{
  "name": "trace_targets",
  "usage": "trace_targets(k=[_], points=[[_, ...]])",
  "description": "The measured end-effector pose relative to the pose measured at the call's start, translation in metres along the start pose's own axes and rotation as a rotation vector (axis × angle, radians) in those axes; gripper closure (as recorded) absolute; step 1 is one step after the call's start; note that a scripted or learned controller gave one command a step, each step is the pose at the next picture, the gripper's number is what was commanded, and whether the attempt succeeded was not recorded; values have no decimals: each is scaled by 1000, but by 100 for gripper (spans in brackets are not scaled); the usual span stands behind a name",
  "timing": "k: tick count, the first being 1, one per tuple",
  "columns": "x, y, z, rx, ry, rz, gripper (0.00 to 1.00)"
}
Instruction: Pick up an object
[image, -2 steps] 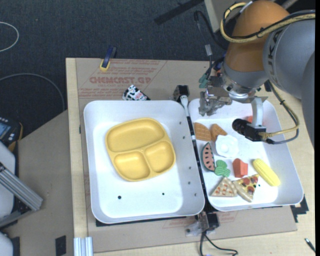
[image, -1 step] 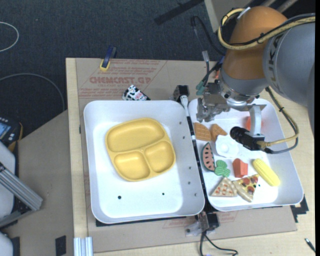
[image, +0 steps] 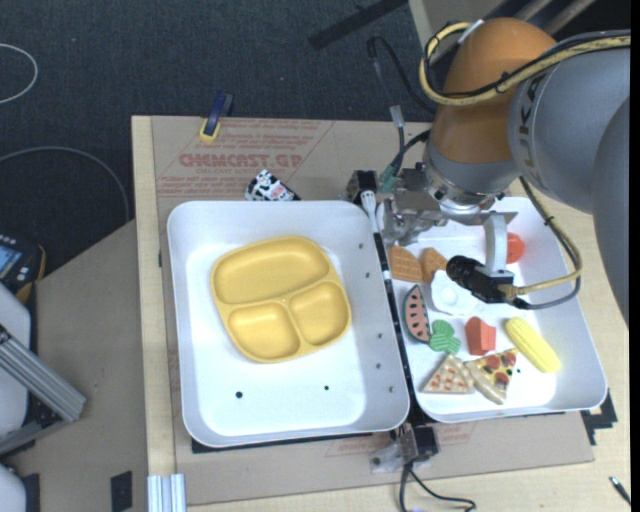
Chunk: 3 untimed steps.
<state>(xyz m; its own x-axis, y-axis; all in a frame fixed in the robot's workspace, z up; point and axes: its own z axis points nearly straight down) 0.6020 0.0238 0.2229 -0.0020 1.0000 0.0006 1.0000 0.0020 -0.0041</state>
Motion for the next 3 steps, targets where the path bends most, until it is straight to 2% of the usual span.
trace_targets(k=[2, 3], points=[[-10, 11, 3, -6, 0, 3, 100], [-6, 9, -10, -7, 0, 0, 100]])
